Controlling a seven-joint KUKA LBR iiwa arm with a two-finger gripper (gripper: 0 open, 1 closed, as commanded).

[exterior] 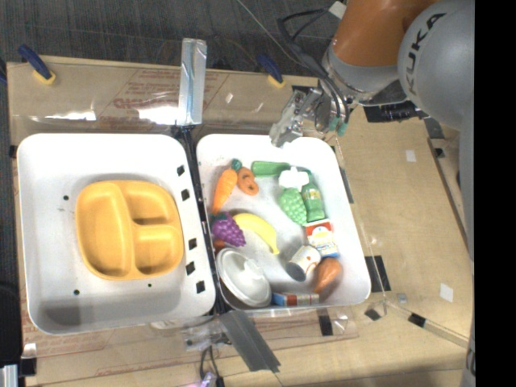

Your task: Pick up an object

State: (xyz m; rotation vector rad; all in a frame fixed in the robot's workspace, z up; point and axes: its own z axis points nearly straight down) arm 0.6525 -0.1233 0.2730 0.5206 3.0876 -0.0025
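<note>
The right bin (pixel 348 216) holds several toy foods: a carrot (pixel 225 189), a banana (pixel 257 230), purple grapes (pixel 228 232), a green bumpy vegetable (pixel 293 205), a green box (pixel 314 203), a small carton (pixel 322 237), a white cup (pixel 304 260), a metal bowl (pixel 242 277) and a brown-orange piece (pixel 327 274). My gripper (pixel 305 126) hangs over the bin's far rim, above and behind the objects. It is open with nothing between its fingers.
The left bin (pixel 40 184) holds a yellow divided tray (pixel 129 228). A metal clamp strip (pixel 193 83) stands upright behind the gap between the bins. Cables trail across the back of the bench near the arm.
</note>
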